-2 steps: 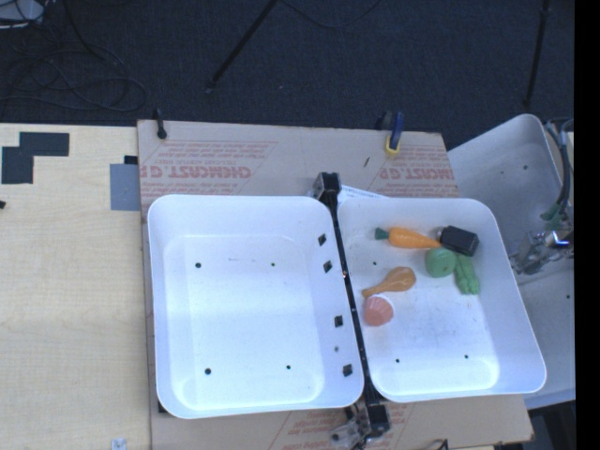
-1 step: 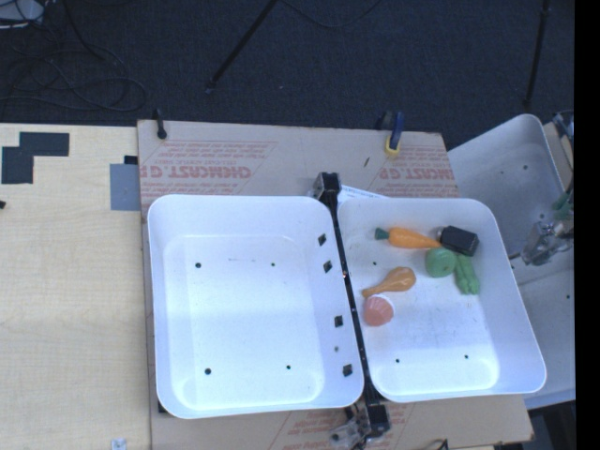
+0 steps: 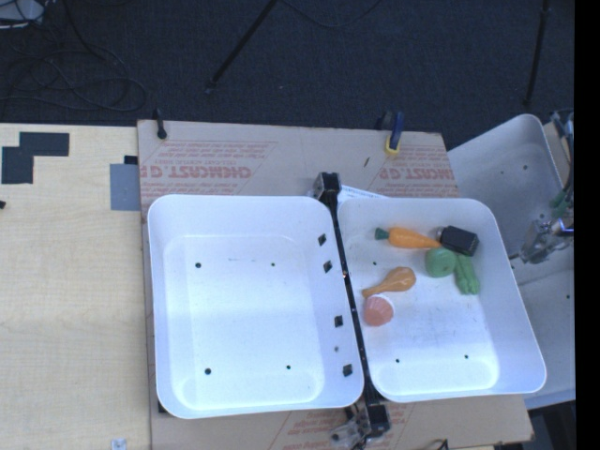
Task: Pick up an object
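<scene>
Looking down on two white bins side by side on the desk. The left bin has bare floor, just small dark holes. The right bin carries all the candidates, clustered toward its 12 to 1 o'clock area:

- carrot: orange, green stub at its left end, lying flat near the top wall
- black block: small, dark, just beside the carrot's right tip, looks touching or nearly so
- green toy: rounded head plus a stem angling toward 5 o'clock, directly below the black block
- drumstick-shaped piece: tan-orange, bulb end at right, narrow end pointing to 8 o'clock, near the bin centre
- pink disc: at 7 o'clock of the drumstick, touching or just beside its narrow end

The lower half of the right bin is bare floor.

Arm: only metal hardware shows at the far right edge, at 3 o'clock of the right bin, outside its wall, over a grey plate. Jaws: cannot tell how far open, too small and clipped by the edge. Nothing from the bin is near them; every object lies on the bin floor.

Cardboard under both bins, a black divider clip strip between them.
</scene>
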`<state>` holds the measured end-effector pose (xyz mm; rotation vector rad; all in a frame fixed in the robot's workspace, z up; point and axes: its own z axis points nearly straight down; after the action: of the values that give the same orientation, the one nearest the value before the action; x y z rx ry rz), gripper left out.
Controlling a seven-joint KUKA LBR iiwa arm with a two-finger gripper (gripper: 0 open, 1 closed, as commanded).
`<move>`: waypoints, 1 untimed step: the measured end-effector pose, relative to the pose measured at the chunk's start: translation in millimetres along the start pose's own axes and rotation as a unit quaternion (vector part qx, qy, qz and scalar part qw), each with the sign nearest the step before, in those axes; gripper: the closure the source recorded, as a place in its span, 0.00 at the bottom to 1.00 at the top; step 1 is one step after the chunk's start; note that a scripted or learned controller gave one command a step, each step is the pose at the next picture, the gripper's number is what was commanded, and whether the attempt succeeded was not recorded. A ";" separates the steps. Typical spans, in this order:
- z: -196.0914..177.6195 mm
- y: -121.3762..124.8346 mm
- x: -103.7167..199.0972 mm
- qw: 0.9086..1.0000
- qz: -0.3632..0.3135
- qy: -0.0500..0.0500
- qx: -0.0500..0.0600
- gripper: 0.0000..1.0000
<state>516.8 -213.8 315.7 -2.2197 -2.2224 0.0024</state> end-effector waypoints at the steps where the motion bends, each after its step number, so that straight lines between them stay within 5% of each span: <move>1: -38.1 76.8 17.4 1.000 -0.002 -0.001 -0.003 1.00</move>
<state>593.6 -196.2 353.7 -2.2197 -2.2302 -0.0039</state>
